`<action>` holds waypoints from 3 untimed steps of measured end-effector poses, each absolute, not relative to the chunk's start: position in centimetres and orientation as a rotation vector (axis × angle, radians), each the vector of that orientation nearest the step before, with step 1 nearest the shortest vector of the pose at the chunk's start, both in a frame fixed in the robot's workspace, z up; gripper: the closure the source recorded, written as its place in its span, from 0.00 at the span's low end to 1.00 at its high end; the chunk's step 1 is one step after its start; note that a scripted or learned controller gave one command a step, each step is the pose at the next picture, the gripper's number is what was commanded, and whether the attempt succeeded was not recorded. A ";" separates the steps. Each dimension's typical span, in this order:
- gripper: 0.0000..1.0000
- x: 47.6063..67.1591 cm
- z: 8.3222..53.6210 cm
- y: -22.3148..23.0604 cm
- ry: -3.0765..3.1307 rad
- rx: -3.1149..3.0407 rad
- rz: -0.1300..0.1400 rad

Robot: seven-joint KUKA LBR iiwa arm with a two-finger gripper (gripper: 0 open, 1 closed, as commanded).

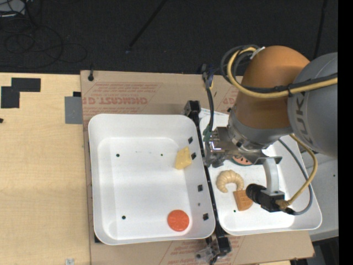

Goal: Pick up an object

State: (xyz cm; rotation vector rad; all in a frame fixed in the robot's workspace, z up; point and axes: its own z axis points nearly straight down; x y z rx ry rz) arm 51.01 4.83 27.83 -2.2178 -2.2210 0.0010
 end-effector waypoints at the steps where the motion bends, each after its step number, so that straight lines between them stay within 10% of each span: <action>1: 1.00 54.3 38.4 9.7 -2.231 -2.219 -0.015; 2: 1.00 53.3 28.4 6.2 -2.213 -2.220 0.018; 3: 1.00 53.4 33.1 11.9 -2.227 -2.216 -0.002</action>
